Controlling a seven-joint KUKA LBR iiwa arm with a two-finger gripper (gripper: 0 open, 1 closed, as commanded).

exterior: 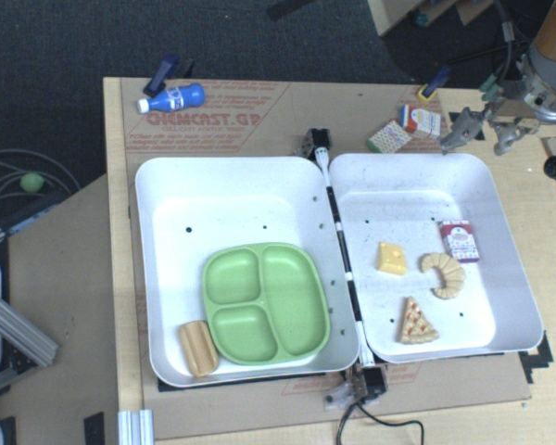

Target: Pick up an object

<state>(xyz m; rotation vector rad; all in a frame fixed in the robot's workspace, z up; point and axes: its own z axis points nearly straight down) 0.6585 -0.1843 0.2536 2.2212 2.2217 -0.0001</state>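
Gripper (486, 130) sits at the top right, just past the far rim of the right bin (514, 276), fingers spread apart with nothing between them. It's raised off the bench, arm coming in from the right edge.

No target is named, so I take the nearest pickable as the likely one: the small red carton (460, 241), at about 6 o'clock from the gripper, inside the right bin near its right wall. Its long axis runs roughly 12-to-6, so a grasp across the short side looks easiest.

Right next to it, at 7 o'clock from the carton and nearly touching, lies the croissant (444, 275), curved. The cheese wedge (392, 258) is at 9 o'clock from the croissant, with clear space around it. The pizza slice (415, 323) is lowest, near the front rim, lying flat.

Bin floor is smooth white plastic, shallow walls; flat items may slide under the fingers.

Left bin (167, 248) holds a green divided plate (264, 302) and a piece of bread (198, 348) at its 8 o'clock, touching the plate edge. Both are well apart from the gripper.

The bench outside the bins carries a blue bottle (171, 98) at top left and small boxes (406, 130) just at 9 o'clock of the gripper.
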